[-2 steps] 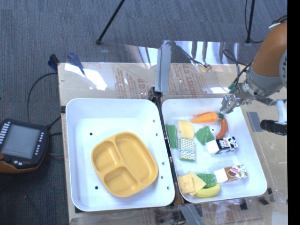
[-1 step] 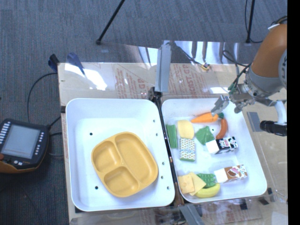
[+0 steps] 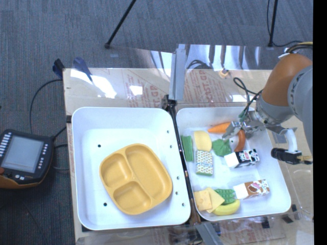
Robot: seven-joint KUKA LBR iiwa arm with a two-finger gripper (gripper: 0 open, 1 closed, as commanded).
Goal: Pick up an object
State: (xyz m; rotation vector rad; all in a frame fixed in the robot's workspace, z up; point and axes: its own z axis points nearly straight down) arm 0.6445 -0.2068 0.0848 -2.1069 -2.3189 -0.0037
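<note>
We see the end effector [image 3: 239, 130] low in the right bin [image 3: 280, 188], can't tell its state, with the carrot [image 3: 220, 127] just left of it, long axis pointing back toward the end effector.

Bench surroundings and the left bin

A yellow divided plate [image 3: 135, 178] with three compartments lies tilted in the left white bin [image 3: 87, 131]. On the grey carpet [image 3: 56, 29] to the left sits a handheld control pendant [image 3: 23, 157] with a dark screen, its black cable [image 3: 38, 98] curving toward the bench. Two thin tripod legs [image 3: 123, 18] stand behind.
</note>
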